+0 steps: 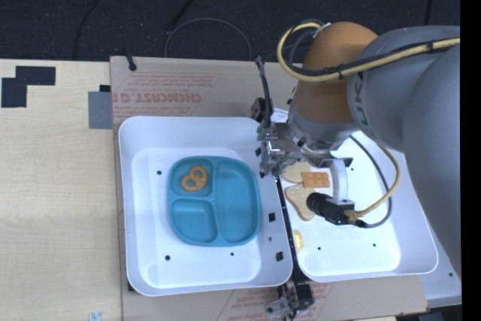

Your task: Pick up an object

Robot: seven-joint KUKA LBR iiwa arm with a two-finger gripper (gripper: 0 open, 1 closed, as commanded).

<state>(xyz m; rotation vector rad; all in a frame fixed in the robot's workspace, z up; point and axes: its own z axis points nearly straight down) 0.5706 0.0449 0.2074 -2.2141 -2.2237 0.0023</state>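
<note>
So on the left there's a white bin with a blue divided tray in it, and a pretzel sits in the tray's upper-left compartment. Behind that bin, red mirrored lettering runs across the cardboard; it's flipped and too rough to read properly.

Moving right, the gripper hangs low over the near-left part of the right bin, close to the divider. Right under it are a cracker-looking orange square and a pale tan piece, touching or overlapping each other. A small yellow bit lies nearer the front edge.

Honestly can't tell how the jaws stand, since the wrist covers them. The closest pick is probably the cracker, basically straight below rather than off to a side.
</note>
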